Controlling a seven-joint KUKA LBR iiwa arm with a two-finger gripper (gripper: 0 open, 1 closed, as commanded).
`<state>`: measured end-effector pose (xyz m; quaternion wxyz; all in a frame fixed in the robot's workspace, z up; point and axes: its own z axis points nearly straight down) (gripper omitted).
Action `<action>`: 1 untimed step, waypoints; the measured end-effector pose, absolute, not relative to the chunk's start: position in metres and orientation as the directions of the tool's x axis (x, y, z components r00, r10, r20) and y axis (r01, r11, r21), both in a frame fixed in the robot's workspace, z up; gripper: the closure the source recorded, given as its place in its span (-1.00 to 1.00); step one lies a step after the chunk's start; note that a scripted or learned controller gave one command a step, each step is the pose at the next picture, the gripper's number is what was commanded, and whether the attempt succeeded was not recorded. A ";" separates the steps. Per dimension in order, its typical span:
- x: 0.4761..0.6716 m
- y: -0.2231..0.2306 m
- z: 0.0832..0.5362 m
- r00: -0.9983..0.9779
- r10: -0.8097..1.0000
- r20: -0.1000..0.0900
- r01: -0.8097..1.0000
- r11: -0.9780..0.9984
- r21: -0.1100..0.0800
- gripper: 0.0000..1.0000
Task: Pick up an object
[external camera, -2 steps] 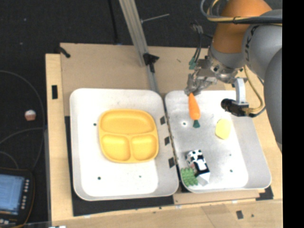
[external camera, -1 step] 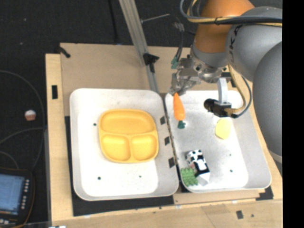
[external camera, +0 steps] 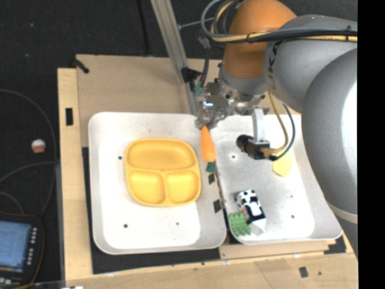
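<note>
An orange carrot (external camera: 208, 144) hangs point-up to point-down over the divide between the two bins, its top end caught between the fingers of my gripper (external camera: 204, 124). The gripper sits under the orange-banded wrist at the back edge of the bins and is shut on the carrot's upper tip. Below the carrot, small dark marks line the seam between the bins. The carrot's lower end hovers beside the right rim of a yellow divided plate (external camera: 162, 171).
The yellow plate lies in the left bin (external camera: 102, 221). In the right bin (external camera: 307, 221) are a pale yellow piece (external camera: 281, 165), a black-and-white toy (external camera: 250, 205) and a green item (external camera: 239, 224) near the front left corner. A slanted metal rail (external camera: 171, 35) stands behind.
</note>
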<state>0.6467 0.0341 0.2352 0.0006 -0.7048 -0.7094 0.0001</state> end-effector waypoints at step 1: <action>0.638 0.079 0.231 -0.007 1.000 0.001 1.000 0.007 -0.001 1.00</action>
